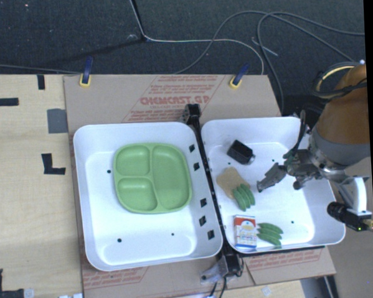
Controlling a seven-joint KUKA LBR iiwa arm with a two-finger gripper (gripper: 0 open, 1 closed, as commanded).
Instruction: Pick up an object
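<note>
Gripper [281, 176] hovering over right bin [315, 232], fingers spread open, gripping nothing, 2 green pods [243, 196], [270, 233], black block [240, 152], small carton [244, 232] lying nearby, green plate [153, 177] sitting in left bin [95, 200].

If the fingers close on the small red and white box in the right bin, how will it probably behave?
The red and white box lies flat by the right bin's front wall, so it likely will not roll. It looks like thin carton, probably light and easily dented. A green pod seems to touch its side and may shift with it.
</note>
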